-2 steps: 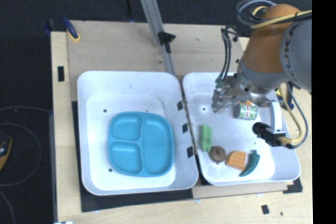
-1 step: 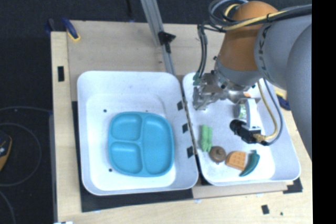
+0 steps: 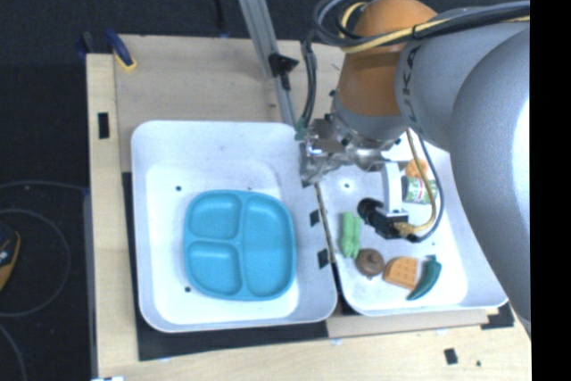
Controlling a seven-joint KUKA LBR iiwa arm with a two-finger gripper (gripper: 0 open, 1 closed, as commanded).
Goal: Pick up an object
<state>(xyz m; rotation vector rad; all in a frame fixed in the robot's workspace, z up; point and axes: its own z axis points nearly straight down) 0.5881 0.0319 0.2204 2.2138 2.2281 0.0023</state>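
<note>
The grey arm [image 3: 482, 129] sits closest to my camera, with its orange band [image 3: 379, 58] above the wrist. It ends in the gripper [image 3: 317, 165], which hangs over the seam between the two white bins. I cannot tell from here whether the gripper is apart or together, and I see nothing held in it.

Left of the gripper is the left bin [image 3: 156, 192]. It holds one blue plate [image 3: 241, 245] with three compartments, lying flat and well apart from the gripper.

The right bin [image 3: 455, 285] lies to the gripper's right and below it in my view, and I count five loose things in it. One green piece [image 3: 350, 236] is nearest the gripper. One brown round piece [image 3: 369, 262] lies just beside its lower end. Next come one orange block [image 3: 401, 270] and one dark green curved piece [image 3: 428, 277], which touch each other. One small labelled container [image 3: 417, 190] sits right of the gripper under the arm, partly hidden.
</note>
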